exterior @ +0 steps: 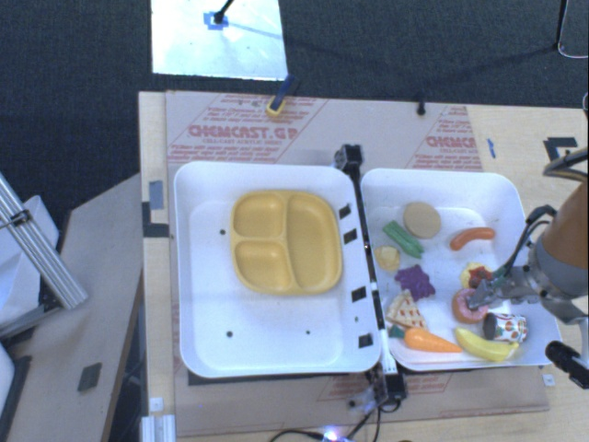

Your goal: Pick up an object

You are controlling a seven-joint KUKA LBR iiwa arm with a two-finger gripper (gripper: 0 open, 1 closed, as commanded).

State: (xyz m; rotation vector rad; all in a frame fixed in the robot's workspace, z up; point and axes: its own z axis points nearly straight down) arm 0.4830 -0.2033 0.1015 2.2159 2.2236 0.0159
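The right bin (502,190) holds several toy foods: a tan round bun (422,219), a green pod (402,238), an orange sausage (472,238), purple grapes (416,282), a pizza slice (403,311), a carrot (431,341), a banana (485,345), a small can (507,327) and a pink donut (464,310). My gripper (479,294) reaches in from the right and hangs low over the donut's upper edge, just below a yellow-red piece (476,273). Whether it touches the donut is unclear.
The left bin (202,339) holds a yellow divided plate (285,242). A black clip-lined wall (361,247) separates the two bins. The grey arm (561,265) covers the right bin's right rim. A small pale yellow piece (387,257) lies near the divider.
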